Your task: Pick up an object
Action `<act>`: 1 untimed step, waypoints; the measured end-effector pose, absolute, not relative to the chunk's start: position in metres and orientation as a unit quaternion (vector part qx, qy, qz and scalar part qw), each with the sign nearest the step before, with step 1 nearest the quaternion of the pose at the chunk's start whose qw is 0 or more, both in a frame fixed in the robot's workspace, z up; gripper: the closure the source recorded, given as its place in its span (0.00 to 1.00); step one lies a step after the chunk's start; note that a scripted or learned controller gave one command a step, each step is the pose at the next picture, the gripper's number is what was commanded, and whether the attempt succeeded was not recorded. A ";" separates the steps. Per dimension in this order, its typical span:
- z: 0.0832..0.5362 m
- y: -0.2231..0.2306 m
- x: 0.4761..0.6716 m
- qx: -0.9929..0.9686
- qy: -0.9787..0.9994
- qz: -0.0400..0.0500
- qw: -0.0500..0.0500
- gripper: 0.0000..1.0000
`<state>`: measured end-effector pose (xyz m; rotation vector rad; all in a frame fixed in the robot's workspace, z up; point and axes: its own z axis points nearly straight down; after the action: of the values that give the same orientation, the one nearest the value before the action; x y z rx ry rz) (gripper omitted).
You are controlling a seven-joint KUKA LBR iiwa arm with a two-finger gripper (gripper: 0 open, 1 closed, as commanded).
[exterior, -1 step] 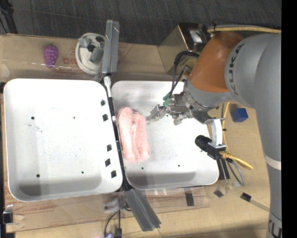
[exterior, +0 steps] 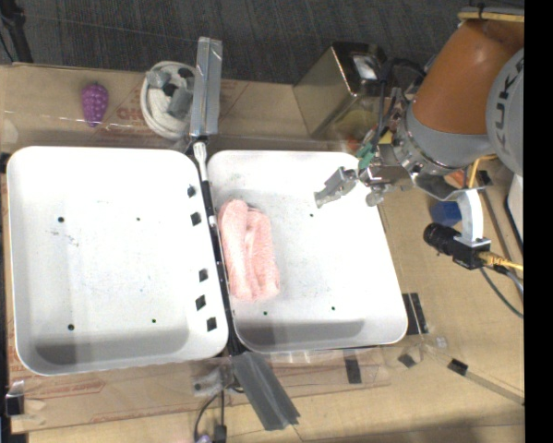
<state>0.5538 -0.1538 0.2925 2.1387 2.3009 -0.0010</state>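
while the pink cloth (exterior: 249,251) lies ungrasped in the right bin (exterior: 378,275), the end effector (exterior: 334,187) hovers apart; its opening cannot be judged.

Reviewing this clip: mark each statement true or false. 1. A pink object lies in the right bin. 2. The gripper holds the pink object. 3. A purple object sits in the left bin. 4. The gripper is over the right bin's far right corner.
1. True: the pink object lies along the right bin's left wall.
2. False: the gripper is well apart from it, with nothing seen between its fingers.
3. False: the purple object sits on the bench beyond the left bin.
4. True.
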 end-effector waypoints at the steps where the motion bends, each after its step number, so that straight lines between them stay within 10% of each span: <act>1: 0.305 -0.173 0.552 0.725 0.689 -0.001 0.000 0.00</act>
<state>0.5519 -0.1732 0.3052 2.2767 2.1658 -0.0042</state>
